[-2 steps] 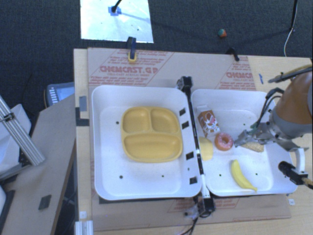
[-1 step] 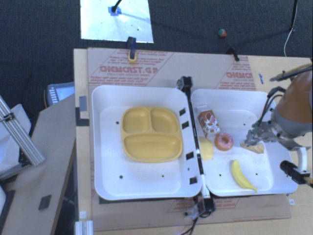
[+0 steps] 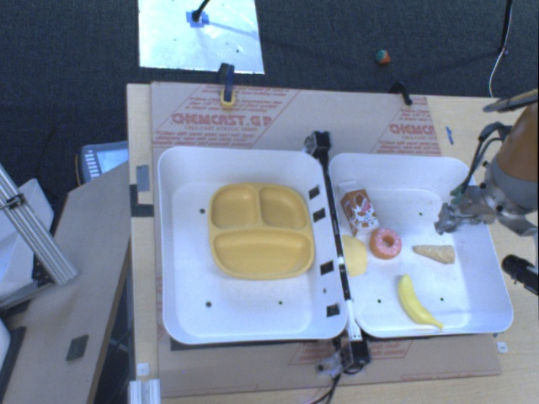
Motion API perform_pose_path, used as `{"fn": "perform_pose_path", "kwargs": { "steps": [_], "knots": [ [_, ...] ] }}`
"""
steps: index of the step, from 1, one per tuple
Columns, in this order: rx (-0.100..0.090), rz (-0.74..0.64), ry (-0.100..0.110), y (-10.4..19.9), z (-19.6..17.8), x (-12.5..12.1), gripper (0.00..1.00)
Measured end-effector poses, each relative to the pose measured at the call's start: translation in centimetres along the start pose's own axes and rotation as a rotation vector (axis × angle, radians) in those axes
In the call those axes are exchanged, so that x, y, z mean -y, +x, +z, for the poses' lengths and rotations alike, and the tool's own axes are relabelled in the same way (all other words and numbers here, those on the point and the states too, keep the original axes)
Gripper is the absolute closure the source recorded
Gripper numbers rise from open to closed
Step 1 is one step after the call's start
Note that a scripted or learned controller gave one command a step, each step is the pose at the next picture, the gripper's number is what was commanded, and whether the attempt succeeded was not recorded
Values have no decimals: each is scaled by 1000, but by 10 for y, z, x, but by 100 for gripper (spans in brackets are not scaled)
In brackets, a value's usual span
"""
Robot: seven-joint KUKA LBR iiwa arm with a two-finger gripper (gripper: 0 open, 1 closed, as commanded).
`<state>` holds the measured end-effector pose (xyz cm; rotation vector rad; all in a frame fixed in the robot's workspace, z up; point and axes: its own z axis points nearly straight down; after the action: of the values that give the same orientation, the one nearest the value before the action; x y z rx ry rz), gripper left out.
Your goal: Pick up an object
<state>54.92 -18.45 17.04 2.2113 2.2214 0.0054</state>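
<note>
Bread wedge (image 3: 434,253), a small tan piece, lies flat on the floor of the right bin (image 3: 421,326), toward that bin's right side, and it is the item closest to the gripper (image 3: 446,222), which hangs just above and to the right of it. Whether the tips touch the bin floor cannot be told from this slant. To its left sits a pink doughnut (image 3: 386,243), near but apart; further left a pale yellow round fruit (image 3: 354,256) rests against the divider, and a red-and-white carton (image 3: 360,210) lies above the doughnut. A banana (image 3: 416,301) lies lower down, well apart from the wedge.

Doing this step well would mean settling on one item, most likely the wedge, centring the tips over it and coming straight down so one tip lands on each side. The wedge is low and flat, so a shallow descent would probably close on air; the tips likely need to reach almost to the floor. Keeping clear of the doughnut matters too.

How far apart the tips stand cannot be made out; nothing is visibly held.

The left bin (image 3: 181,251) carries a yellow divided plate (image 3: 257,230).
</note>
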Motion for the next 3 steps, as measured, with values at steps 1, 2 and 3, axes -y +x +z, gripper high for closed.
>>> {"fn": "perform_pose_path", "kwargs": {
  "steps": [1,2,3],
  "knots": [
    [-1,0,1,2,-45,2,100],
    [0,-1,1,2,-93,0,100],
    [-4,-5,4,54,-99,-15,100]
  ]
}}
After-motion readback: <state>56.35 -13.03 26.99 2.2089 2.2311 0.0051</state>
